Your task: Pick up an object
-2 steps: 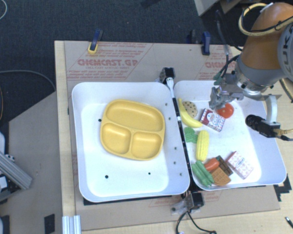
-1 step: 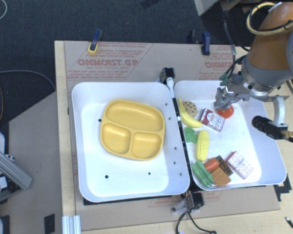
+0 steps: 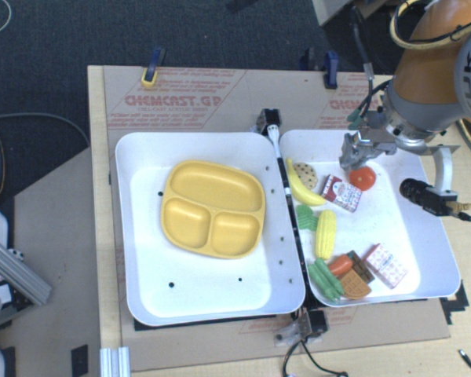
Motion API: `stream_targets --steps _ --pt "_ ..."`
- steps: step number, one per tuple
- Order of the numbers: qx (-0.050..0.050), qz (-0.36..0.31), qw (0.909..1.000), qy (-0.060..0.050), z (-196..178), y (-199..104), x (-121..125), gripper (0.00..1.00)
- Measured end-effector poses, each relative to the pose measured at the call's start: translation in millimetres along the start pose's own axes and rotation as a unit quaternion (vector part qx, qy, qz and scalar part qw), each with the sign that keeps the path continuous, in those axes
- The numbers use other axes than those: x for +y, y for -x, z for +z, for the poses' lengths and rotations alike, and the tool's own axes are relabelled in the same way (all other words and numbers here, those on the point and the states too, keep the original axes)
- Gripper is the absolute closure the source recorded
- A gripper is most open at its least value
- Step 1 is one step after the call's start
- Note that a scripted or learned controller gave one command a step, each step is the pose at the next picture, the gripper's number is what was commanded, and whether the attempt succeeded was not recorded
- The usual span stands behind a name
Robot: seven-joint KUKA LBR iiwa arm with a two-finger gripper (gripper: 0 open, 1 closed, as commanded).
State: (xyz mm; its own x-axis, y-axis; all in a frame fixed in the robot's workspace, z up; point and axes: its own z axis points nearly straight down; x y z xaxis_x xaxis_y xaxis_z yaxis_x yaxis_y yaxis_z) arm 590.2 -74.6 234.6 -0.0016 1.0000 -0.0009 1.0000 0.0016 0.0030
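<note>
Camera view: the tool (image 3: 355,163) is seen low over the right bin (image 3: 424,242), toward its 12 o'clock rim, touching a red tomato (image 3: 363,178) (whether its fingers are spread or pressed together cannot be told). A yellow divided plate (image 3: 213,208) is seen in the left bin (image 3: 141,234).

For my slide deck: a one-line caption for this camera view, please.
KUKA arm's gripper poised over a toy tomato in the right bin; yellow divided plate in the left bin.
</note>
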Motion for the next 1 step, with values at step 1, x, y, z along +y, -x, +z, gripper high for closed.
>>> stream_targets --steps 1 --pt "0.001 0.001 1.0 -0.003 12.7 -5.9 -9.9 1.0"
